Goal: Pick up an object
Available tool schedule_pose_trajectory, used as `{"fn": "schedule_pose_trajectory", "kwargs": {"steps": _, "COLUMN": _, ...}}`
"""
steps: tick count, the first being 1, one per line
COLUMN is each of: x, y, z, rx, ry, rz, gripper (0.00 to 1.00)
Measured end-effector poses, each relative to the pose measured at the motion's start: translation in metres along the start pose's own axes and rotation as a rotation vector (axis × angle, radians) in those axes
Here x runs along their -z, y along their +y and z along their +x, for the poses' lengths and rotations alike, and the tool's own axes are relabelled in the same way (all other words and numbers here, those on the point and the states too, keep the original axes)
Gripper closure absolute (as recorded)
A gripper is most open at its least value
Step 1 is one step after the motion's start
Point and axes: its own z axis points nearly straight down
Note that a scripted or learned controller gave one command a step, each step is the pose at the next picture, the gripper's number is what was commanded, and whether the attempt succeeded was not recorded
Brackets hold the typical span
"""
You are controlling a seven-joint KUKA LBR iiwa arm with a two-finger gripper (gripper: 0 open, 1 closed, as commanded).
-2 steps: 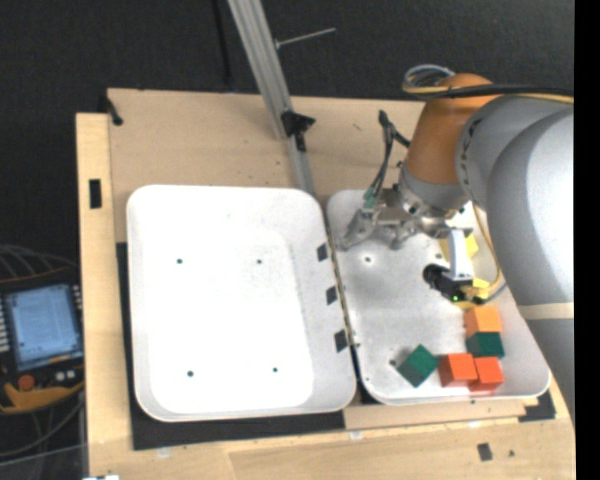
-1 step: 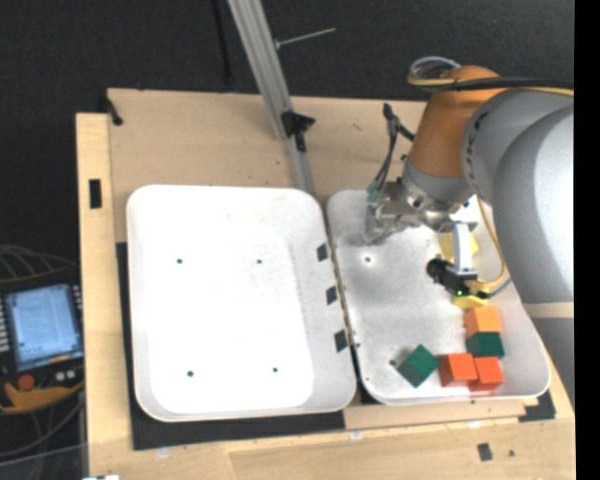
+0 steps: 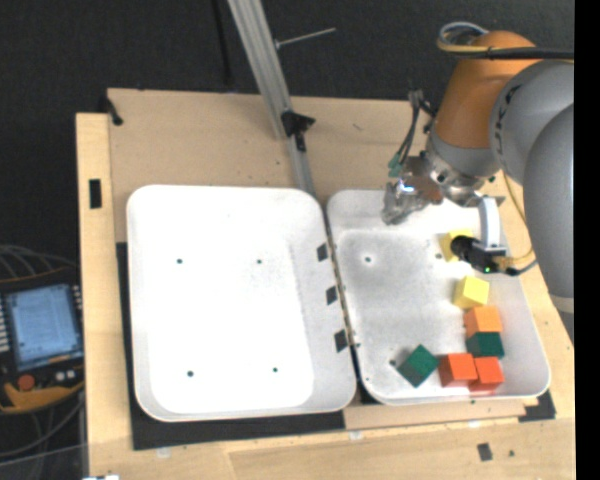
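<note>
My gripper (image 3: 397, 208) hangs over the far edge of the right bin (image 3: 380, 288), with nothing visible between its fingers. Several blocks lie along the bin's right and near side: a yellow block (image 3: 471, 292), an orange block (image 3: 483, 319), a dark green block (image 3: 486, 344), two red-orange blocks (image 3: 471, 370), and a green block (image 3: 416, 365) nearer the middle. Another yellow piece (image 3: 448, 246) sits partly behind the wrist's black fitting. All blocks lie well apart from the gripper.
The left bin (image 3: 230, 298) sits beside the right one, joined by small black clips (image 3: 332, 294). A slanted metal pole (image 3: 270, 78) rises behind the bins. A teach pendant (image 3: 35, 333) lies off the bench at left.
</note>
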Motion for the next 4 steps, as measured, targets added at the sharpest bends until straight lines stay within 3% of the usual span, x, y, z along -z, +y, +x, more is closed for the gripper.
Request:
{"fn": "schedule_pose_trajectory", "kwargs": {"steps": 2, "x": 0.111, "y": -0.001, "z": 0.003, "rx": 0.003, "ry": 0.000, "rz": -0.001, "gripper": 1.00}}
{"fn": "schedule_pose_trajectory", "kwargs": {"steps": 4, "x": 0.086, "y": -0.022, "z": 0.092, "rx": 0.007, "ry": 0.001, "rz": 0.009, "gripper": 1.00}}
